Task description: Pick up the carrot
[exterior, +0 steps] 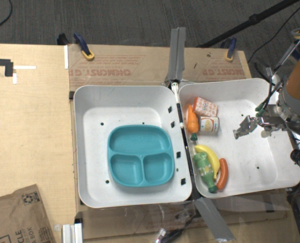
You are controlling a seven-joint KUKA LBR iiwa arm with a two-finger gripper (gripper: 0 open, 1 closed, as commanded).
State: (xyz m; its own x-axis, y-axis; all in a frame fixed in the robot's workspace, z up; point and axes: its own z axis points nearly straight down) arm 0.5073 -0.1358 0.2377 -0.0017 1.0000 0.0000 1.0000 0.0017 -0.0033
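Against right bin's (pixel 271 92) left wall, carrot (pixel 191 120) lies; pincer (pixel 243 128) apart, spread unclear.

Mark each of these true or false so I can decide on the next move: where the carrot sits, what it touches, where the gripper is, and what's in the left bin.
1. The carrot lies in the right bin, against its left wall. True.
2. The gripper holds the carrot. False: it hovers right of the carrot, apart from it.
3. The teal plate lies in the left bin. True.
4. The carrot lies on the teal plate. False: it is in the other bin, beside a small can.
5. A banana lies below the carrot. True.
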